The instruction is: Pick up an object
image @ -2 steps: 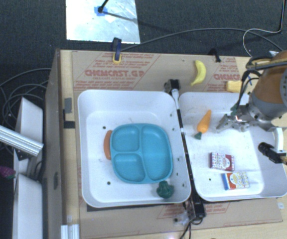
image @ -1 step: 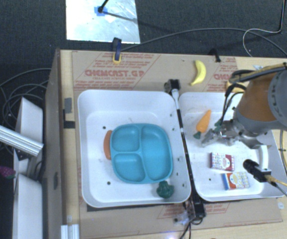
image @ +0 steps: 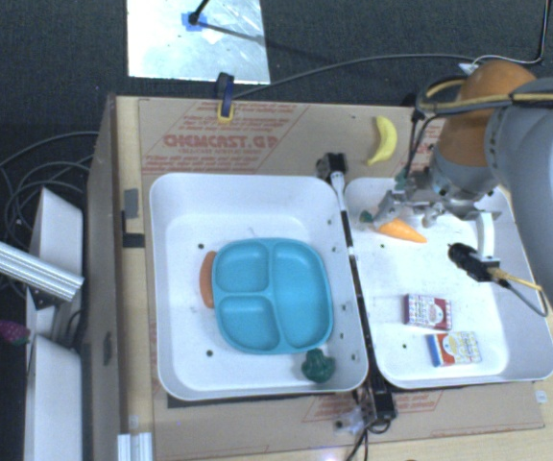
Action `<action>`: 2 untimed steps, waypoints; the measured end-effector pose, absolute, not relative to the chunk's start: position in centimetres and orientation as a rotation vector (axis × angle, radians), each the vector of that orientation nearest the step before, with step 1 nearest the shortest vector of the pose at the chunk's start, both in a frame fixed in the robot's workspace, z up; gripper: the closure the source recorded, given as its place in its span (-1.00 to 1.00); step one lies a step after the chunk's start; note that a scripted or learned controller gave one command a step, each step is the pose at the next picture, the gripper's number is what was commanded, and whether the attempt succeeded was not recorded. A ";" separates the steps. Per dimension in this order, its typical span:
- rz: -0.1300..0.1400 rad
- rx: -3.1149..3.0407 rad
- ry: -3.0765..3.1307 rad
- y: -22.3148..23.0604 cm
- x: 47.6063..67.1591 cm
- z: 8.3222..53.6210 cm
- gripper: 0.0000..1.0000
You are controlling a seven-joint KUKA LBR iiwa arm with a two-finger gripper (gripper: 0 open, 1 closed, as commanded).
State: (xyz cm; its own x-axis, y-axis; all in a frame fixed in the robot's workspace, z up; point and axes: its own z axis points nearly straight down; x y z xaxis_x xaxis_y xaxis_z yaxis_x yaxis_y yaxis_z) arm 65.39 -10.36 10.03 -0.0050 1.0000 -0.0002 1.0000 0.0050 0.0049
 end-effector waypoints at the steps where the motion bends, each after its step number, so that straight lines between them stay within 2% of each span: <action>1: -0.020 2.222 2.245 -10.7 66.6 8.8 -1.00; 2: -0.012 2.223 2.244 -11.9 66.7 8.7 -1.00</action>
State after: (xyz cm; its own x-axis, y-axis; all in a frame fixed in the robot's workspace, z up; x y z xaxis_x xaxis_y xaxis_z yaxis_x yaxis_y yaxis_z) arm 66.70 -11.92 8.69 -0.0094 0.9999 0.0067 0.9998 0.0095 -0.0175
